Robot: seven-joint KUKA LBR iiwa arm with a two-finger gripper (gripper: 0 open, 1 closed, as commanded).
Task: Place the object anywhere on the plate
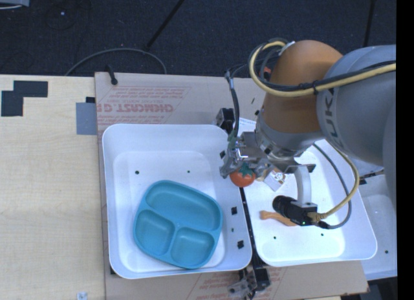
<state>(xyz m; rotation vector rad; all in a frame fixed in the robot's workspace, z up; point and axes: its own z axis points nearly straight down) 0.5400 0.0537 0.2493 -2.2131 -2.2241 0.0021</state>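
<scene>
A blue plate [178, 223] with three compartments lies in the left white bin [123, 163], toward its front. A small round red object with a green top [243, 178], like a toy tomato, hangs between the metal fingers of my gripper [244, 171]. The gripper is shut on it, above the divider between the two bins and just right of the plate's far right corner. The orange and grey wrist hides most of the right bin's back.
The right white bin [336, 247] holds a small orange-brown piece [272, 216] beside a black part of the arm's cabling [294, 211]. A yellow cable loops around the wrist. Cardboard lies under both bins, and wooden bench extends to the left.
</scene>
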